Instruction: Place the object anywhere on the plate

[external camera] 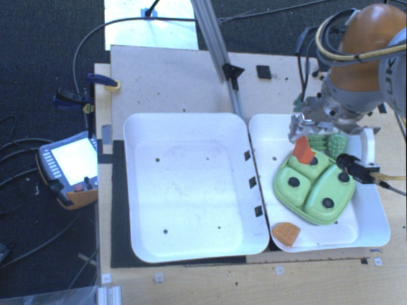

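We see the hand [305, 132] right above the orange object [303, 151], which rests on the green plate's [315, 186] upper-left compartment; can't tell if the hand grips it.

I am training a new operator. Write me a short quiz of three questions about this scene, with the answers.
1. True or false: the green plate lies on the bare bench, outside both bins.
2. Where does the orange wedge lie? A: on the plate. B: in the right bin, at its near-left corner, off the plate. C: on the dark floor.
3. Fill in: the plate is divided into ___ compartments.

Key
1. False: it lies in the right bin.
2. B.
3. Three.
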Action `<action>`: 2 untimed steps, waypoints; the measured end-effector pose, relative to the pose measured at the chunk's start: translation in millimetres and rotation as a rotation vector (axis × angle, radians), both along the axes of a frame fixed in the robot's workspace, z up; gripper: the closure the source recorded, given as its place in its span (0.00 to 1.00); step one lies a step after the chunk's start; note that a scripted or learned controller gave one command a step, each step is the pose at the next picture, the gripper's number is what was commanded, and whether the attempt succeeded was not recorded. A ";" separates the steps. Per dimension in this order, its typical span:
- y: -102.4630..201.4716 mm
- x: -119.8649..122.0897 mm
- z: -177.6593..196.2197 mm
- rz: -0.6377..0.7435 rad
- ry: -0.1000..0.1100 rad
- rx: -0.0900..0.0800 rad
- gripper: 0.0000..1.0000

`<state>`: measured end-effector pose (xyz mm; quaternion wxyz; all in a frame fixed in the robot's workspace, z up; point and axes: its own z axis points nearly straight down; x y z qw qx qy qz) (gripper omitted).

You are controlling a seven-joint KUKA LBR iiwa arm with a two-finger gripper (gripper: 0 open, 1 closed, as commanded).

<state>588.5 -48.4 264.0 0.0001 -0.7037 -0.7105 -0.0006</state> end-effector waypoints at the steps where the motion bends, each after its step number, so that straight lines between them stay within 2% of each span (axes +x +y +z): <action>1: 52.6 14.2 -17.7 0.000 0.000 0.000 1.00; 2: 104.8 26.5 -17.5 0.000 -0.002 0.000 1.00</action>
